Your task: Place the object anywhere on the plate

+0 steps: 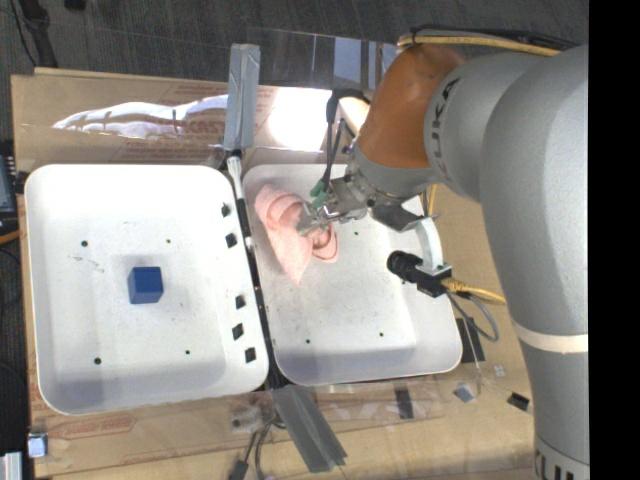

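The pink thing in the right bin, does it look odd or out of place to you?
Somewhat. The pink object lies crumpled against the right bin's left wall, a soft, shapeless heap rather than a flat plate. The gripper hangs right over it. The blue cube sits alone in the left bin.

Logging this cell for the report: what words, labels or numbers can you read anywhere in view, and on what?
None can be read.
Cardboard sheet behind the bins: faint reddish print, too blurred and washed out by glare to read.
Blue cube, pink object, white bins: no markings seen.
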Available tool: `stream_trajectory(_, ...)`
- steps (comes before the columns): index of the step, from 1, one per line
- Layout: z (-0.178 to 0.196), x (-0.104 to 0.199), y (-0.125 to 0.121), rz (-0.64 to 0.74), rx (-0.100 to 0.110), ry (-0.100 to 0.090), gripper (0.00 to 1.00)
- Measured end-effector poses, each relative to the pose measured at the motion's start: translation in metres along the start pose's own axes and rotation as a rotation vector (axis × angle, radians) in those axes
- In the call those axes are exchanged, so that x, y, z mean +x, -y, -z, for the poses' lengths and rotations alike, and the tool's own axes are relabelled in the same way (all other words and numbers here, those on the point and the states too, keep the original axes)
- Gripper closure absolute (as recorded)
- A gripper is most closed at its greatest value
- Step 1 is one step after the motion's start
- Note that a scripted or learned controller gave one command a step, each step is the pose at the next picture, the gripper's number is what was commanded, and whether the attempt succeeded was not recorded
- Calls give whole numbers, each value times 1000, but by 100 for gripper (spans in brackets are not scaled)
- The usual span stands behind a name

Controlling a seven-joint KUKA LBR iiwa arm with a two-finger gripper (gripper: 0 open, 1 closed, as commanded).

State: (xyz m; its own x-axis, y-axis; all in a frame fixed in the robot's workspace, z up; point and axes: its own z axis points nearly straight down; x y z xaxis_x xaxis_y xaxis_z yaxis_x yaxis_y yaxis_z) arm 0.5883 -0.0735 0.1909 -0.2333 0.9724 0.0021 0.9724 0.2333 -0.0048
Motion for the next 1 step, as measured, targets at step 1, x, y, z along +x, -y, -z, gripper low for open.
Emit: stream_trajectory(1, 40, 1, 0, 6, -2, 1, 100)
